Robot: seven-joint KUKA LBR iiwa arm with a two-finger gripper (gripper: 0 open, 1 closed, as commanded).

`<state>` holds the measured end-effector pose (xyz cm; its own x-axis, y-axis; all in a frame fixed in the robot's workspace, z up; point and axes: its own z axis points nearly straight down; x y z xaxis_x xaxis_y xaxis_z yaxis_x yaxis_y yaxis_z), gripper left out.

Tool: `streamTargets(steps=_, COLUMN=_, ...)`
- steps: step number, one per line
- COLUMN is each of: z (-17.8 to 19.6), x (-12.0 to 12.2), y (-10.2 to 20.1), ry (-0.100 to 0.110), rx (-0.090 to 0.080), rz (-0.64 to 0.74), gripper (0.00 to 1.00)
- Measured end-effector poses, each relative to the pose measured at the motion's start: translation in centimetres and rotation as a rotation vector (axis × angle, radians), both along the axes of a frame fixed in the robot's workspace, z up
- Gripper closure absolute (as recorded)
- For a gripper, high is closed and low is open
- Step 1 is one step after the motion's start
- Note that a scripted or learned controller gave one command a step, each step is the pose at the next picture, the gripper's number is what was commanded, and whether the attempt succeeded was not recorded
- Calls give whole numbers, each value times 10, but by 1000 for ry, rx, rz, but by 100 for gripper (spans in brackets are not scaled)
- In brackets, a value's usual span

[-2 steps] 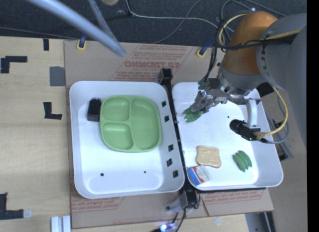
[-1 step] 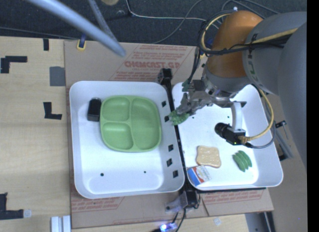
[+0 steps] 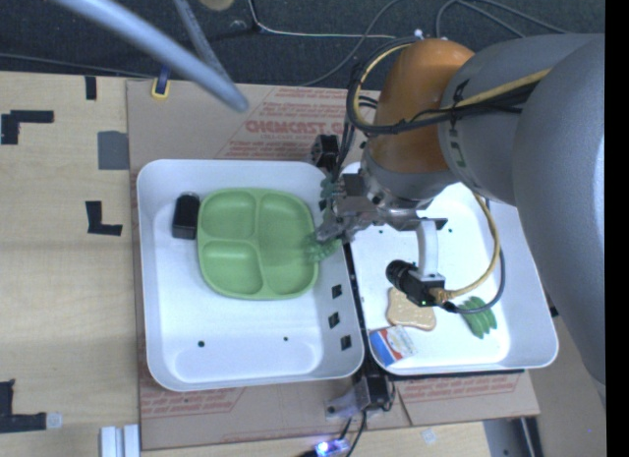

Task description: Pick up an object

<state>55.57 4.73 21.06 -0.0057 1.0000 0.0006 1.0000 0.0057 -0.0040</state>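
Bench surface: pale wood-grain top with black angular marks, overlaid by a brown cardboard sheet (image 3: 285,116) bearing red print. Dark floor or backing lies beyond the bench's far edge, with black cables trailing across it.

Two shallow white bins sit side by side on the cardboard, walls touching. The left bin (image 3: 162,278) holds a green divided plate (image 3: 254,244), lying flat in the bin's far half, three compartments showing, its long axis running roughly left to right. A small black block (image 3: 185,216) lies just beside the plate's left rim.

The right bin (image 3: 521,337) holds a tan toast-shaped piece (image 3: 413,313), a green leafy item (image 3: 480,317) near it to the right, and a flat red, white and blue card or packet (image 3: 395,344) at the near-left corner, partly under the tan piece.

The arm (image 3: 550,150), with its orange band (image 3: 418,101), reaches in over the right bin. The gripper (image 3: 329,234) is low at the dividing wall, at the plate's right rim. Whether its fingers are parted or closed on the rim cannot be told; the view is too blurred there
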Motion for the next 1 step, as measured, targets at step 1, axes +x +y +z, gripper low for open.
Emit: streamTargets(steps=1, z=1, x=-15, y=47, ry=-1, rx=0, rz=1, gripper=100)
